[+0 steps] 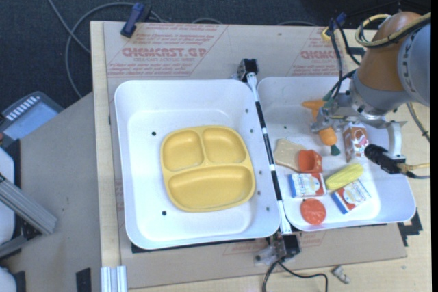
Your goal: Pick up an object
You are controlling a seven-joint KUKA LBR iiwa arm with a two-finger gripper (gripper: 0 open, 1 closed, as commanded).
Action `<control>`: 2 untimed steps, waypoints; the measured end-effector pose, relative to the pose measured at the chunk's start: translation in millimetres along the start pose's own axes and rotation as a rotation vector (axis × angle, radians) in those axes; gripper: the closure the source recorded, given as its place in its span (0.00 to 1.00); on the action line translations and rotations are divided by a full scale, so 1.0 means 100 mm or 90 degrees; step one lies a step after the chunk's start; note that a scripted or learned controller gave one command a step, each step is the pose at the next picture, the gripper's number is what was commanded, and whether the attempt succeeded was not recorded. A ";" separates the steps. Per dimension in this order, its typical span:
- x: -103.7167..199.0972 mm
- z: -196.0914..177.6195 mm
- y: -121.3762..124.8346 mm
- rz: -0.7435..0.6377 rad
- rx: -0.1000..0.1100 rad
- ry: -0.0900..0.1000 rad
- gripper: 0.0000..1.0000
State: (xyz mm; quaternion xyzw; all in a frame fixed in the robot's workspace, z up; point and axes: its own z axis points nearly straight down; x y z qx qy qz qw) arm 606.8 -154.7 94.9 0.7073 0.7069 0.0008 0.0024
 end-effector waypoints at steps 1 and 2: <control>0.49 -0.69 0.15 -0.001 0.001 0.001 1.00; 1.04 -0.96 -0.23 -0.001 0.004 0.002 1.00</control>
